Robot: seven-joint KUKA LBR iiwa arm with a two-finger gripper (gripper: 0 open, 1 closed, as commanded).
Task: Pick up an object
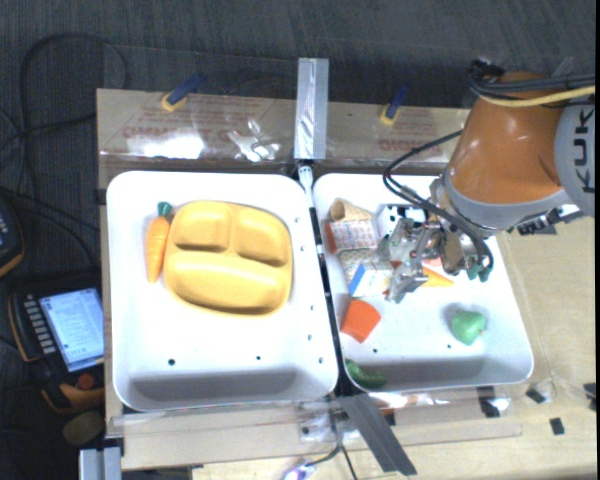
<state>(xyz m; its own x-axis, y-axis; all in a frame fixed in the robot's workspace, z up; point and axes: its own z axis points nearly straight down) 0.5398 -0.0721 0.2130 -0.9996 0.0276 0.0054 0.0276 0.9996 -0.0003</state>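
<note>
My gripper (408,266) hangs low over the middle of the right bin (500,366), under the orange wrist band. Small items lie right beneath and beside it: a red-and-white printed box (351,234), a blue strip (357,280), an orange wedge (440,274) and an orange block (360,320). A green lump (467,325) lies to the right front, and a dark green piece (365,375) rests at the bin's front rim. The clutter around the fingers hides how they stand.
The left bin (140,358) holds a yellow divided tray (228,256) with an orange carrot (156,247) along its left side. A metal divider strip (311,108) runs behind the bins. A tan cone-shaped item (343,209) lies at the right bin's back left.
</note>
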